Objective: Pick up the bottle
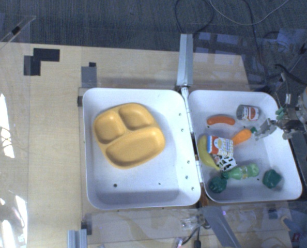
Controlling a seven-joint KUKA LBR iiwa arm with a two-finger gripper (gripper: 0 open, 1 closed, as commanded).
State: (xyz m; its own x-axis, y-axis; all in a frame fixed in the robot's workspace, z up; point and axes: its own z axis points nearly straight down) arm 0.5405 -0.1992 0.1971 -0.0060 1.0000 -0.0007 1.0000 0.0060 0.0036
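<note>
Camera view, bottle: the green bottle (242, 171) lies on its side near the front of the right bin (290, 187), its neck end pointing toward a dark green lump (217, 184); lying flat, it offers its long body from above.
Camera view, neighbours: a small printed carton (221, 151) sits just behind the bottle, partly over a banana (204, 154), so the rear side of the bottle is crowded while its front side has more room.
Camera view, other items: a sausage (220, 120), a carrot (241, 136), a tin can (247, 112) and a dark green block (271, 179) are scattered in the same bin.
Camera view, gripper: the gripper (267, 127) hangs at the bin's right edge, above the carrot's end and well apart from the bottle; whether it is released or clenched I cannot tell.
Camera view, left bin: a yellow divided tray (128, 135) rests in the left bin (143, 192).
Judgement: the pick looks not yet begun.
</note>
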